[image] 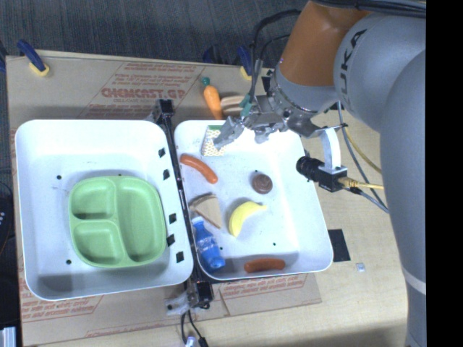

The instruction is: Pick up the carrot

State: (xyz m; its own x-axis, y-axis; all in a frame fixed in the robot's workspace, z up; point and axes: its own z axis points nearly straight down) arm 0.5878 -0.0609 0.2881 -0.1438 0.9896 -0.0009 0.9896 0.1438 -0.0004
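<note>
Looming at two o'clock, the gripper [242,125], fingers spread and empty, hovered over the right bin [312,226], the approach step, needing a reach to the carrot [212,100] beyond its twelve o'clock rim.

Grey arm [383,85], orange band, black cables, metal-grey wrist fittings.

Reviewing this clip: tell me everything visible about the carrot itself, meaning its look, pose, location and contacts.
The carrot is a small orange toy-like piece with a green stub at its far end, smooth and plastic-looking. It lies flat on the cardboard behind the right bin, outside it, near the bin's back left corner, its length running roughly away from the camera. A pale tan object lies right beside it; whether they touch is unclear. The gripper is nearby, not holding it.
</note>
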